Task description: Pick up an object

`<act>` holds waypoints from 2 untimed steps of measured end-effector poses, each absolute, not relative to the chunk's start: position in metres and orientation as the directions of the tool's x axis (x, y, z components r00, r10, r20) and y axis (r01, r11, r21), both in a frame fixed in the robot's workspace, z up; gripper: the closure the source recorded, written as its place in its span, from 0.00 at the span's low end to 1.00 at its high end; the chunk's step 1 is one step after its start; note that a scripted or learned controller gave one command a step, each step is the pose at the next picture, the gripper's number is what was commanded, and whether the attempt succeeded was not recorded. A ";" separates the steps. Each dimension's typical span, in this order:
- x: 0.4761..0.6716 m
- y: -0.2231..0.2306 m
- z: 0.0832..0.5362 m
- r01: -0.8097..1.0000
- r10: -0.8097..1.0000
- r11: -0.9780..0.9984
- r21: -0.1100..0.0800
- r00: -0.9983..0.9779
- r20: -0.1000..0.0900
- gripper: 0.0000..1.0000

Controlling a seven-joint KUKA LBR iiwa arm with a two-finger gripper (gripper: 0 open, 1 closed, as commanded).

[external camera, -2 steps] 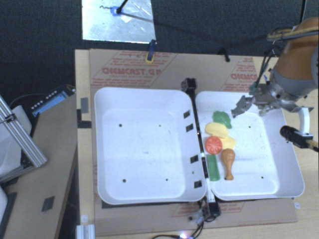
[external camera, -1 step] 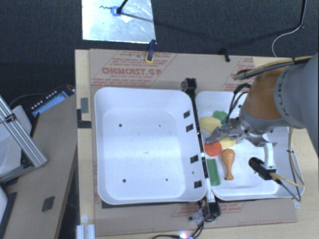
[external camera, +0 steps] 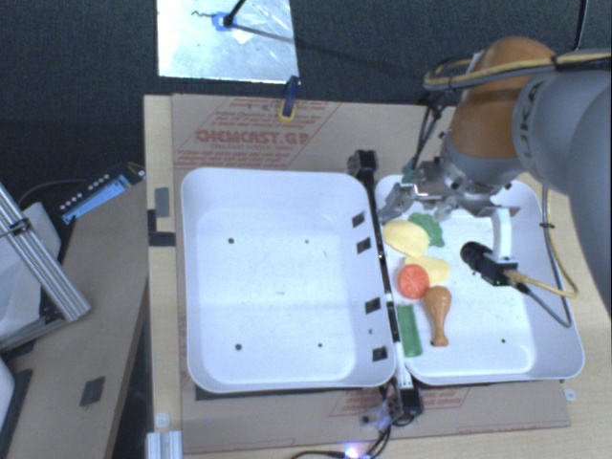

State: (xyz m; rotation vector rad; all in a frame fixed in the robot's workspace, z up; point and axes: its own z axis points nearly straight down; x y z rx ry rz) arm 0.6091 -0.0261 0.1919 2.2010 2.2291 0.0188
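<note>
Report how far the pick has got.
Done: the gripper is down in the right bin, beside the yellow piece. In hand: nothing visibly held; the yellow piece, red ball, drumstick and green stick all lie in the bin. Left: grasp and lift one.

Silver sheet beyond a printed cardboard base.

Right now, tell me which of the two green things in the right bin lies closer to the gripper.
The leafy green piece, tucked behind the yellow piece just below the gripper. The other, a flat green strip, lies along the bin's left wall beside the drumstick.
</note>
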 end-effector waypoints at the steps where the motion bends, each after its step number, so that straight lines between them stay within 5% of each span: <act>1: 0.606 -0.031 0.196 1.000 1.000 0.005 0.005 -0.005 0.000 1.00; 2: 0.627 0.042 0.289 1.000 1.000 0.012 0.012 -0.012 0.002 1.00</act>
